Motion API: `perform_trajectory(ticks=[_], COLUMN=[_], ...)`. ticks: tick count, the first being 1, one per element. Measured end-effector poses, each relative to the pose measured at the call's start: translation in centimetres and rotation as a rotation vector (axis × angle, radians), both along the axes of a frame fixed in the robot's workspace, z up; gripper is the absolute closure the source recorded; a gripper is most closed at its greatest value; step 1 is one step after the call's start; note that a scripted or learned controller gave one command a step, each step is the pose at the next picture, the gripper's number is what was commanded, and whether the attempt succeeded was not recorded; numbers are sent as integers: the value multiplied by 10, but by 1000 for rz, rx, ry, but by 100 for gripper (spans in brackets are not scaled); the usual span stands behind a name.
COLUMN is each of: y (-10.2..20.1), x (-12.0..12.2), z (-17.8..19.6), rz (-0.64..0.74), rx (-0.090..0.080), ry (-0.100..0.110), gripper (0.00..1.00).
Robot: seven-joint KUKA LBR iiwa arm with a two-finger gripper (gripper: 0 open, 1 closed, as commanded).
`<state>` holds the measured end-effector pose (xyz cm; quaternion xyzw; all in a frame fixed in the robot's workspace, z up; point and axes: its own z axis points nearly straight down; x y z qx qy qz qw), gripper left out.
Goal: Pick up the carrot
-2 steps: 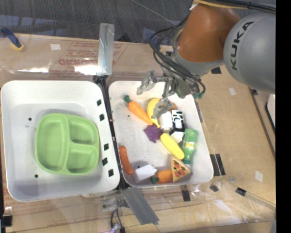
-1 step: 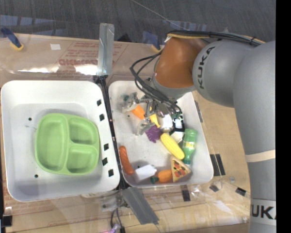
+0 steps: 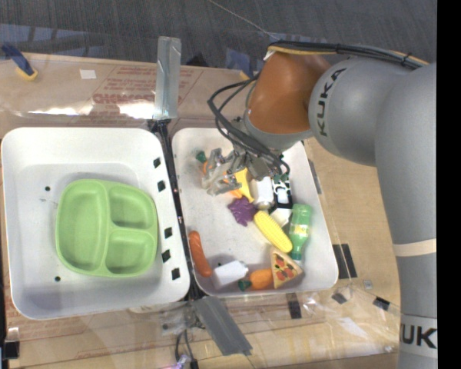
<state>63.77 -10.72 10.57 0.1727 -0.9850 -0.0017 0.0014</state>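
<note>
1. Carrot (image 3: 260, 277) is lying along the lower edge of the right bin (image 3: 320, 264), toward the bottom centre of the frame, its green top pointing left and its orange body pointing right
2. It is touching a white block (image 3: 230, 271) on its left and a pizza slice (image 3: 286, 269) on its right
3. An orange-red sausage-like piece (image 3: 198, 254) is resting against the same bin's left wall, a little up and left of the carrot
4. Above the pizza slice, a yellow corn cob (image 3: 273, 231) is lying at a slant, with a green bottle (image 3: 300, 229) just beside it on the right and a purple bunch of grapes (image 3: 242, 210) on its left
5. The gripper (image 3: 219, 171) is hanging over the upper part of the right bin, well apart from the carrot and above the grapes; whether the claw is spread or pressed together I cannot tell, as it is blending with small toys under it
6. The grey arm (image 3: 376, 106) is reaching in from the upper right of the frame
7. The left bin (image 3: 19, 148) is holding a green divided plate (image 3: 106, 227)
</note>
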Motion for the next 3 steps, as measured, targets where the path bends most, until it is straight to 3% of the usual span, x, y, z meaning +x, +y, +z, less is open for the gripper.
perform_trajectory(ticks=[1,2,3], y=[64,10,-41], x=[20,20,20], z=[88,219,228], rz=[424,461,783], rx=[-2,-7,-2], ry=[-8,-15,-8], gripper=[100,100,100])
